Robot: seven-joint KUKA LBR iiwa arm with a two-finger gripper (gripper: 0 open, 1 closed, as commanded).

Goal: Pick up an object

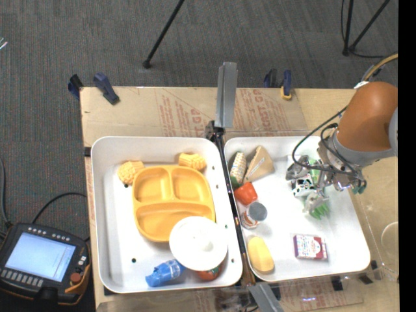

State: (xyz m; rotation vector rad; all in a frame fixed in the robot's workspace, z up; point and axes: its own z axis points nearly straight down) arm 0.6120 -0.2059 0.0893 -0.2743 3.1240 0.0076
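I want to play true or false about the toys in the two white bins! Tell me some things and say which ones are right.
1. The yellow divided tray lies in the left bin. True.
2. The small red box is in the left bin. False: it lies in the right bin, near its front corner.
3. The pincer is over the right bin. True.
4. The white round lid sits on the red box. False: it rests at the front edge of the yellow tray.
5. The blue toy lies in the left bin's front part. True.
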